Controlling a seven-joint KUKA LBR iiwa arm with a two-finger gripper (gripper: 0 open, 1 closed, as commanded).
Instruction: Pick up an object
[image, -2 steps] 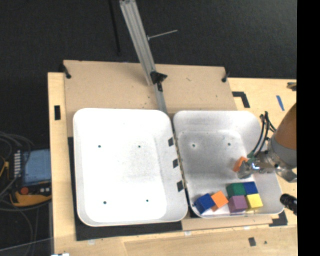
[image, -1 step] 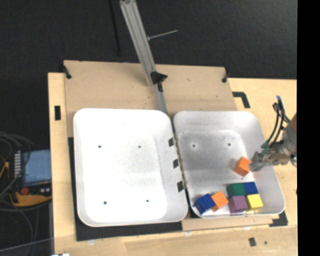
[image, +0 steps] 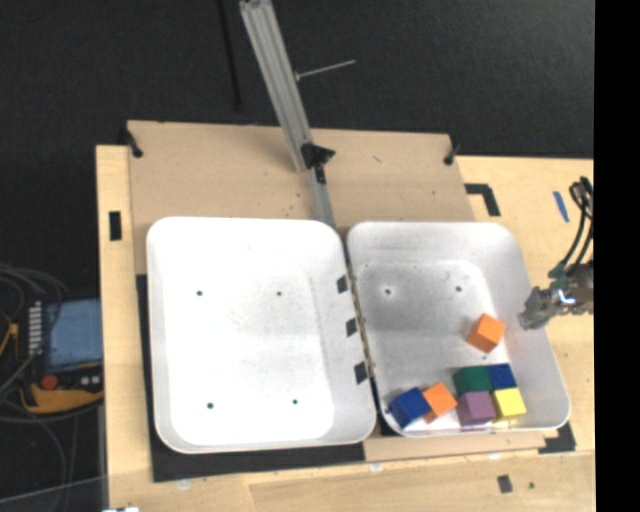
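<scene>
The right bin (image: 420, 250) holds several small blocks. An orange block (image: 487, 332) lies alone near the bin's right side. Along the front edge sit a blue block (image: 408, 405), an orange block (image: 439, 399), a purple block (image: 477, 407), a yellow block (image: 510, 403), a green block (image: 472, 380) and another blue block (image: 500, 376). My gripper (image: 545, 305) hangs at the bin's right rim, right of the lone orange block and apart from it. It is small and partly cut off by the view's edge.
The left bin (image: 245, 330) lies beside the right one. A slanted metal pole (image: 285, 95) rises behind the bins. Cables and a blue box (image: 70, 335) sit off the bench's left side.
</scene>
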